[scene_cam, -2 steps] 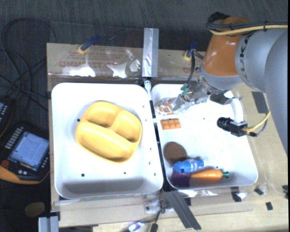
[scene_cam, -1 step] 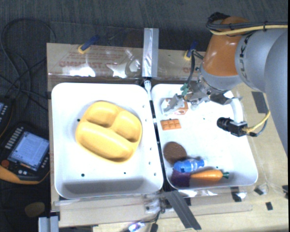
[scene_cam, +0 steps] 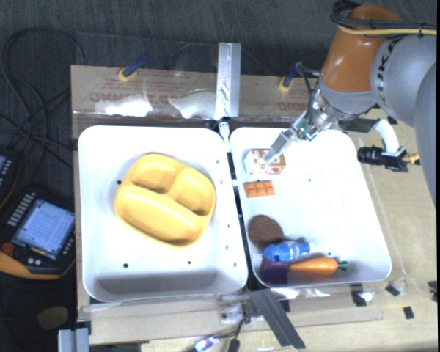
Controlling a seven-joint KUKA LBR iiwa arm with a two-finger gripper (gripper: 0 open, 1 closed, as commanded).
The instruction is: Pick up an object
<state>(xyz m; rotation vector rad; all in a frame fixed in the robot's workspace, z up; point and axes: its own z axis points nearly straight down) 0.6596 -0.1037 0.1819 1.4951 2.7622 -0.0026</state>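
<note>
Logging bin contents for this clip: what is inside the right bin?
The right bin holds a white-orange card under the gripper, an orange waffle piece, a brown cookie, a blue bottle, a carrot and a partly covered purple item.

End effector (scene_cam: 273, 152) hovers over orange-white toy (scene_cam: 265, 163) in right bin (scene_cam: 367, 196).

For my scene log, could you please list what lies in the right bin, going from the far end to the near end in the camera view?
White-and-orange packet → orange waffle-like block → brown round cookie → blue bottle → carrot.
</note>
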